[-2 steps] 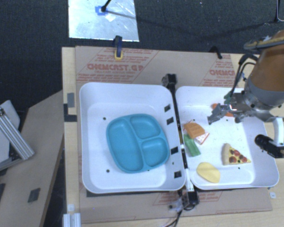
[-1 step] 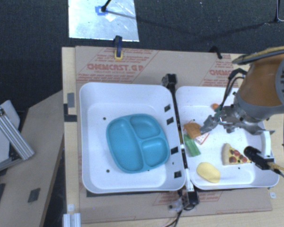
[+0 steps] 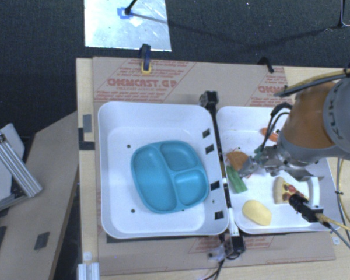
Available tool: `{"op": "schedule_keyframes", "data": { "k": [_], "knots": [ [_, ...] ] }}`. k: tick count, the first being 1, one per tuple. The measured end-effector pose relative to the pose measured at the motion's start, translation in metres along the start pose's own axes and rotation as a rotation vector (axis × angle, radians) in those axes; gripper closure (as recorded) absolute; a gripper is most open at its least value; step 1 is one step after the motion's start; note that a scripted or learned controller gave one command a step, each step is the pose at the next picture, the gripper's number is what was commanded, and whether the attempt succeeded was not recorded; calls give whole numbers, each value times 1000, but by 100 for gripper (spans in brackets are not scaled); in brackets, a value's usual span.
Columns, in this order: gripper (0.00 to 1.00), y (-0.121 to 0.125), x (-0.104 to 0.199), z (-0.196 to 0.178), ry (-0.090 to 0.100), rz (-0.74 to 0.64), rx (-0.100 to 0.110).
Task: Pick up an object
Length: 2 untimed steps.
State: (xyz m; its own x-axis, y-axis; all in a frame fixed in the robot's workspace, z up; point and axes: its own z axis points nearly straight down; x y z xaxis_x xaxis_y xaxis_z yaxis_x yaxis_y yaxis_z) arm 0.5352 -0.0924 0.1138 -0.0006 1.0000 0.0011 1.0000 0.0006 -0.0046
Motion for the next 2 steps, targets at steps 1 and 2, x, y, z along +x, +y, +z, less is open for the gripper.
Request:
{"op": "schedule_keyframes", "data": {
  "k": [1,2],
  "knots": [
    [100,2,0,-14,-1,-1,-7],
    [100,8,-1,-58,-2,-3,-11]
  ]
}}
